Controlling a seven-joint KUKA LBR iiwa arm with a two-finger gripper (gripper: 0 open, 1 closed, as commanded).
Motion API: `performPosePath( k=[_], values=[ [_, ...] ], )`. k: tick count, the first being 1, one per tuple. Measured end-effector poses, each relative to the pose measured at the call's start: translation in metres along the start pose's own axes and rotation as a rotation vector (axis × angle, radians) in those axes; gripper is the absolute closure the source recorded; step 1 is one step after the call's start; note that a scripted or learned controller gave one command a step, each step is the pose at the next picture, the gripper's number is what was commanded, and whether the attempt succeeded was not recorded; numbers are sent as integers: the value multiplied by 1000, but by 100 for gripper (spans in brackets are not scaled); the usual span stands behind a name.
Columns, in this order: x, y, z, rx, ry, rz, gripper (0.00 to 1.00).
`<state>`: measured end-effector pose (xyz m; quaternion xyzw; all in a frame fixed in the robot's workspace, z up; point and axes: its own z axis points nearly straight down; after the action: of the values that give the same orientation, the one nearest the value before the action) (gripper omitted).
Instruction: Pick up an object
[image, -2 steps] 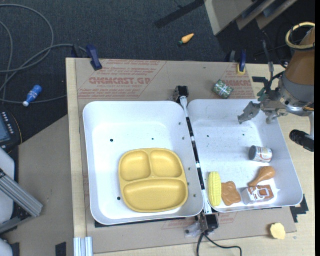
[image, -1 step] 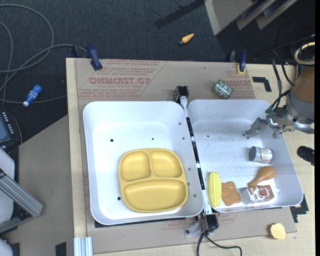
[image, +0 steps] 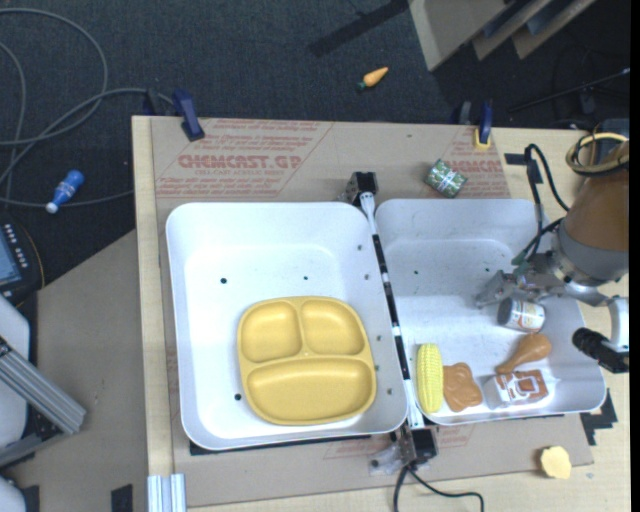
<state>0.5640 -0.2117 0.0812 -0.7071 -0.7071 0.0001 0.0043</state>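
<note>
- My pincer (image: 508, 292) hangs low in the right bin (image: 440, 240), near its right side. My grey arm with the orange band (image: 600, 215) comes down to it from the right.
- I cannot tell if my pincer is released or clenched. It looks like a dark, tangled shape from up here, and I see nothing that I could say is caught in it.
- The thing closest to me is a small can (image: 524, 316). It sits just below my pincer and a tiny bit to the right, so close that it looks like we touch.
- I think the can lies on its side, with its long way going left to right. It is small and blurry, so I am not sure.
- Further down from my pincer is a brown drumstick toy (image: 530, 351). It lies slanted, fat end up and to the right.
- Below that are a flat packet with a label (image: 520, 386), a brown lumpy piece (image: 461, 386) and a yellow corn cob (image: 428, 377). The corn points up and down, away to my lower left.
- The yellow tray (image: 305, 358) is far to my left, in the left bin (image: 260, 240). It is wide and flat, and I think it would be hard for me to pinch.
- So my best guess is to go for the can. I need only a small move down and a little right, with my pincer set across its short way.
</note>
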Motion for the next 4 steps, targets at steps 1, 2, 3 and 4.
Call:
performPosePath(
  k=[1, 2, 3, 4],
  values=[
    [-8, -77, -6, -1, 3, 0, 0],
    [54, -18, -3, -11, -5, -9, 0],
    [49, -21, -13, -11, -8, -1, 100],
    [98, 5, -2, -10, -7, -5, 100]
  ],
)
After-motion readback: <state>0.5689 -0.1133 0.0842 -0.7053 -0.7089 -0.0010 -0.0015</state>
